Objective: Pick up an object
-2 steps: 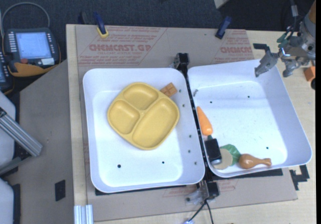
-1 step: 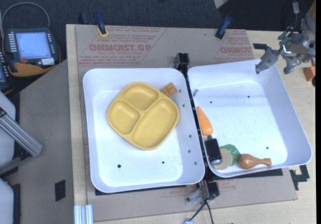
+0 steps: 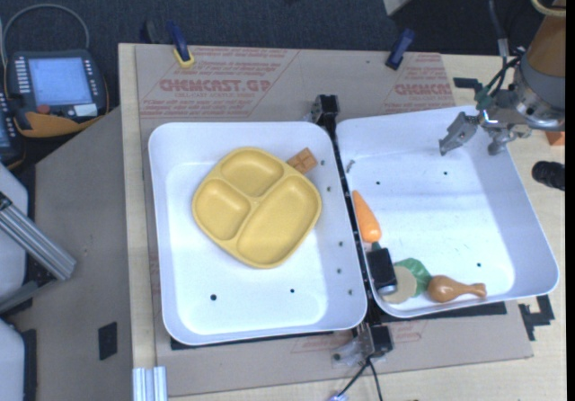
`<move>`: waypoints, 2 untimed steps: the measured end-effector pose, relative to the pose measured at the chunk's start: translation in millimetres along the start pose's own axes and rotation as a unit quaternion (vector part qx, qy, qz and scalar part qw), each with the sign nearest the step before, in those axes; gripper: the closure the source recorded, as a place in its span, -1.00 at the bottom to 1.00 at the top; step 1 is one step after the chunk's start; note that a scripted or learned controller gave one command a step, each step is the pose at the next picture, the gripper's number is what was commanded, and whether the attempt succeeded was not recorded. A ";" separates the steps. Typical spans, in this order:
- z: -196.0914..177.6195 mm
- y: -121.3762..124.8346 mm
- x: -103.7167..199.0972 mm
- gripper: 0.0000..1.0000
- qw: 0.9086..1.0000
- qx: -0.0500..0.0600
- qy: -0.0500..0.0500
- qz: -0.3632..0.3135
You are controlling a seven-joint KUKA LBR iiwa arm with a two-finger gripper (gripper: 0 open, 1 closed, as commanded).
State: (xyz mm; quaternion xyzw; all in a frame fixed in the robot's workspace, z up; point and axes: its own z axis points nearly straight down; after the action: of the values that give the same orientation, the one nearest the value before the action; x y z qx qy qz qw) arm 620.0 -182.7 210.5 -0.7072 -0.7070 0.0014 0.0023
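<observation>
Yellow plastic makes up the sectioned plate [image 3: 257,206], which lies in the upper middle of the left bin [image 3: 180,300], one of two shallow white bins on the cardboard-covered surface [image 3: 269,75]. A small brown block [image 3: 302,160] touches the plate's upper right rim, close to the bin's right wall. Off the surface's left edge sits a grey handheld screen unit [image 3: 56,84] with a looped cable.

At the right bin [image 3: 503,201], the loose things gather along the left wall and the lower left corner. An orange carrot [image 3: 366,217] lies against the left wall, pointing down it. Just below it a small black block [image 3: 382,269] rests on the same wall. Beside that, in the lower left corner, a tan disc [image 3: 401,286] overlaps a green piece [image 3: 417,270], and a brown drumstick [image 3: 452,288] lies just to their right along the bottom edge.

Over the bin's upper right corner hangs the gripper [image 3: 474,136], reaching in on the grey arm [image 3: 544,75] from the right. Its jaws stand apart with nothing between them, well away from the carrot and the other pieces.
</observation>
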 end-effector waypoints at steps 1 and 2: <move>52.8 6.2 8.2 -1.00 1.000 0.000 0.000 -0.001; 97.1 6.1 3.4 -1.00 1.000 0.001 0.000 0.000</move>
State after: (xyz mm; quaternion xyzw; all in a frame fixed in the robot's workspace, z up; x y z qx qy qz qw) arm 625.6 -179.2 113.4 -0.7073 -0.7070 0.0018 0.0027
